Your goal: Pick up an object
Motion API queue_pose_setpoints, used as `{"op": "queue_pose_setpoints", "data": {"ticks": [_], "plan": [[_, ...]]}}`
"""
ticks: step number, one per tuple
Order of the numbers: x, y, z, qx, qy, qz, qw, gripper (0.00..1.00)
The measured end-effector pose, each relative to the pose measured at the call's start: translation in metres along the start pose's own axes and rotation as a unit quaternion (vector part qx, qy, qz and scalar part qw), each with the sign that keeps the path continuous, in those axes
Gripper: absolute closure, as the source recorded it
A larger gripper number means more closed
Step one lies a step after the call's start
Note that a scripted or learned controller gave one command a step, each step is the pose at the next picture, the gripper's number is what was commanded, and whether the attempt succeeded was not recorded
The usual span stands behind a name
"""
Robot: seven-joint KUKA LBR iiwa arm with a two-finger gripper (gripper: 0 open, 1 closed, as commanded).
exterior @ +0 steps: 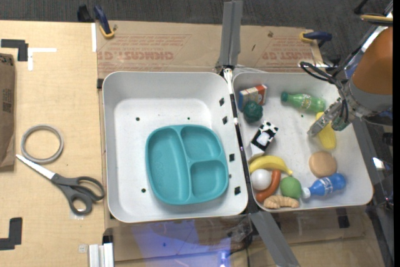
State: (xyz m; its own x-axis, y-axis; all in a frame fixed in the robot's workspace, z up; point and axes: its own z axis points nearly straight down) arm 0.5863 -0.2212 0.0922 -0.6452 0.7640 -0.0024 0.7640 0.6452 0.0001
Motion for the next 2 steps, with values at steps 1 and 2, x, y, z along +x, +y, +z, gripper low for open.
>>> {"op": "queue_pose_setpoints", "data": {"ticks": [1, 2], "plan": [[0.033, 0.09, -0.092, -0.001, -0.001, -0.012, 0.9999, 1.0], [0.085, 0.069, -0.021, -0.006, -0.007, 0.031, 0.9995, 1.0]]}}
